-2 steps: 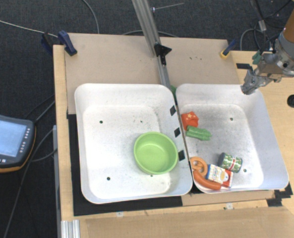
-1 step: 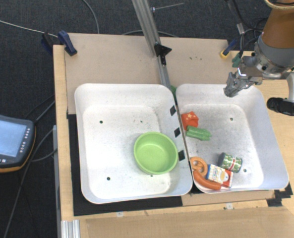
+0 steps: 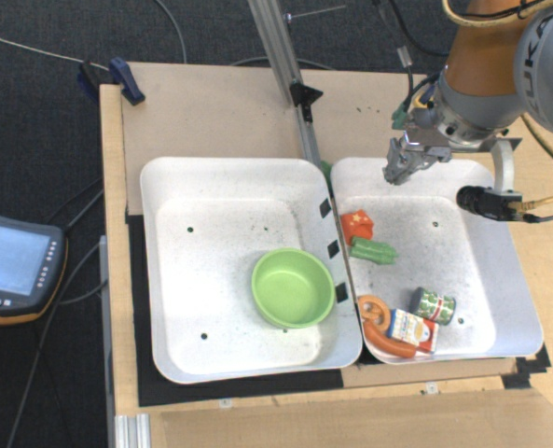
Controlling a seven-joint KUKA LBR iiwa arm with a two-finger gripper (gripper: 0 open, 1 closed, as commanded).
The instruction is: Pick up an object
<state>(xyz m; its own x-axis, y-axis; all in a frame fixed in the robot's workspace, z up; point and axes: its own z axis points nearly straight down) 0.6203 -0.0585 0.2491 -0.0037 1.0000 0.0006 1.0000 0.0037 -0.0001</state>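
My gripper [image 3: 399, 170] hangs over the far left part of the right bin [image 3: 500, 278], near its back rim, with nothing seen in it. Below it, by the divider, lie a small red-orange piece [image 3: 356, 225] and a green toy vegetable [image 3: 373, 252]. At the bin's near side sit a small green can [image 3: 435, 304], a white, red and yellow carton [image 3: 411, 329] and an orange curved sausage-like toy [image 3: 373, 314] under the carton. A light green bowl [image 3: 293, 289] stands upright in the left bin [image 3: 192, 250].
A metal pole [image 3: 281, 35] slants down to the divider between the bins. A handheld pendant [image 3: 15, 264] lies off the bench at the left. A blue clamp [image 3: 127, 80] grips the board's far left corner.
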